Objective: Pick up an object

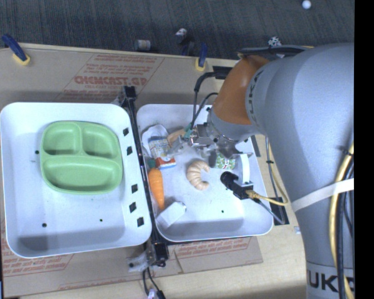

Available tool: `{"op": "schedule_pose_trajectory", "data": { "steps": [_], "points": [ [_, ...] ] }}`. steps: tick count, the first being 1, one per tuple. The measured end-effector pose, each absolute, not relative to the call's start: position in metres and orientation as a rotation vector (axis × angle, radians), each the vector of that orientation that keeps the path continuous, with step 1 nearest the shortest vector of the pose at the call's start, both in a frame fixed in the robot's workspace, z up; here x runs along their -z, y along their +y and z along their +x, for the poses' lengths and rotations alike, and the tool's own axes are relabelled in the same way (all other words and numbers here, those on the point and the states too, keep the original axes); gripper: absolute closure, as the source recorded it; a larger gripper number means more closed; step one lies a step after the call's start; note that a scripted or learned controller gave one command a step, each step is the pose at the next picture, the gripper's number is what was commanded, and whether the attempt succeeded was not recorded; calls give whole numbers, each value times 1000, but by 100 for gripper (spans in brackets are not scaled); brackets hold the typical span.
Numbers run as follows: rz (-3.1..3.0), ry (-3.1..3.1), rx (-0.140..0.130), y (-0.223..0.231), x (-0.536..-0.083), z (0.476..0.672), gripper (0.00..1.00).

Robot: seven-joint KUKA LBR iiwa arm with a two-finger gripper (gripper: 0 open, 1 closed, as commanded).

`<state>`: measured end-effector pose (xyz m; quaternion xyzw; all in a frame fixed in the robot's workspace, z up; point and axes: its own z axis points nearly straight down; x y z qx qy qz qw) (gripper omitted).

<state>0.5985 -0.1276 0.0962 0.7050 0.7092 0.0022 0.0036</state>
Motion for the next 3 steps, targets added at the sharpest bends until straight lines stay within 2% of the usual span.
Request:
{"op": "schedule_pose_trajectory", "data": {
  "steps": [1,2,3],
  "points": [
    [2209,2230,-4,-127,-105,598,100],
    [2217,2230,-1,-34,-192,558,100],
    [2218,2229,0,-34,-192,558,0]
  ]
}}
